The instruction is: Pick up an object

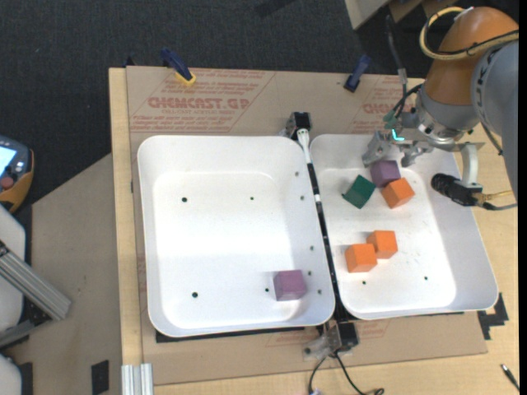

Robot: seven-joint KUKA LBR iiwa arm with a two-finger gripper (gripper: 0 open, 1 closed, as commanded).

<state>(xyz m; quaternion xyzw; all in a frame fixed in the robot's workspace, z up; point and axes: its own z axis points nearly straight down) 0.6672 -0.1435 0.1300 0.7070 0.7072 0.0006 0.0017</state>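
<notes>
- Camera view: the gripper is being held low over the far part of the right bin, directly above the purple cube.
- Whether its claw is released, clenched or grasping cannot be told; the wrist body is hiding that part, and no contact with the cube is being shown.
- The purple cube is being crowded: a green cube is lying just beside it on the side towards the left bin, and an orange cube is touching or almost touching it on the near side.
- Two further orange cubes are lying nearer the front of the right bin, well apart from the purple cube.
- A second purple cube is resting in the left bin, far from the first.
- As a judgement, a straight descent centred on the purple cube is being called for, so that the neighbours are not being pushed or caught alongside it.
</notes>
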